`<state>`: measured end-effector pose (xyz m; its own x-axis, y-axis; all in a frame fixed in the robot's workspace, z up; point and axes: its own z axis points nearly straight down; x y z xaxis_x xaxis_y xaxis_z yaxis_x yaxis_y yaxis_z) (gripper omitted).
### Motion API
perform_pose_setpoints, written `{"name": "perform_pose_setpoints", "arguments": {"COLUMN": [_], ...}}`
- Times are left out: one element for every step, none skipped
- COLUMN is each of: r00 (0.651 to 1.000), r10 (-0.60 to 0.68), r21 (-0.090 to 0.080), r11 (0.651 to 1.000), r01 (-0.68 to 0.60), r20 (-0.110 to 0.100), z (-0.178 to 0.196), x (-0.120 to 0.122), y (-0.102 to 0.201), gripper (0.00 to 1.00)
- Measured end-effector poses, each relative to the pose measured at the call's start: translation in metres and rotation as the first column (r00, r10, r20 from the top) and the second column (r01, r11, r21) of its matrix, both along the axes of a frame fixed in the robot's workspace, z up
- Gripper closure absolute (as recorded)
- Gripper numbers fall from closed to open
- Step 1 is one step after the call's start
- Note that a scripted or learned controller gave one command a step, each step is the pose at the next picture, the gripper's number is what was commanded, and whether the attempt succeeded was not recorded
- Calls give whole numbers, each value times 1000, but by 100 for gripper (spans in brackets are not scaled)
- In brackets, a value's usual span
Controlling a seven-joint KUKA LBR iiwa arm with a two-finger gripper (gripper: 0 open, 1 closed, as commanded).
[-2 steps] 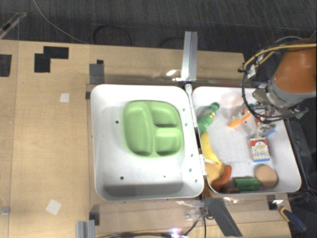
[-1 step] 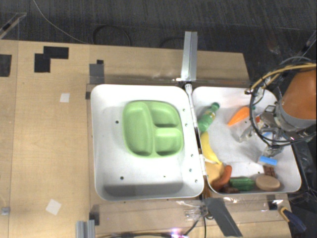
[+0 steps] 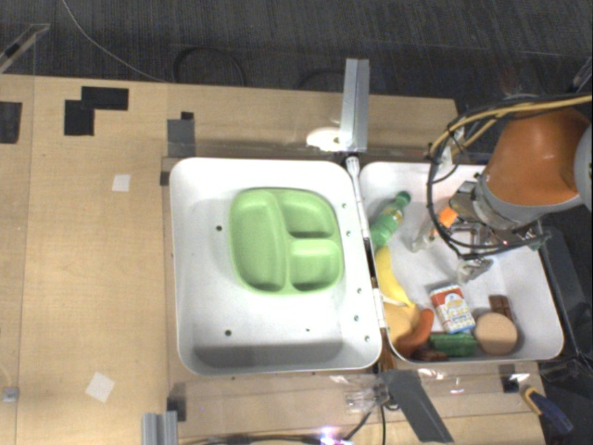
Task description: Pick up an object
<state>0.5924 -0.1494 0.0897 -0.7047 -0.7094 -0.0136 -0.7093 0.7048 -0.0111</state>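
Orange-banded and bulky, the arm (image 3: 537, 170) hangs over the right bin (image 3: 548, 290), its gripper (image 3: 474, 248) low above bare floor near the bin's middle, and whether the pincer is spread or pinched I cannot tell; cables hide it. Candidates crowd the bin's left wall and near edge: green bottle (image 3: 391, 213), banana (image 3: 387, 278), small carton (image 3: 452, 310), round tan piece (image 3: 498, 334); a straight drop here risks closing on nothing, and reaching into that cluster could nudge neighbours or pinch two together.
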Motion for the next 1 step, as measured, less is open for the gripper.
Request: {"name": "perform_pose_setpoints", "arguments": {"r00": [1000], "r10": [-29], "r21": [-3], "r11": [1000], "r01": [29], "r20": [1], "z": [1], "x": [-53], "y": [12], "gripper": [0]}}
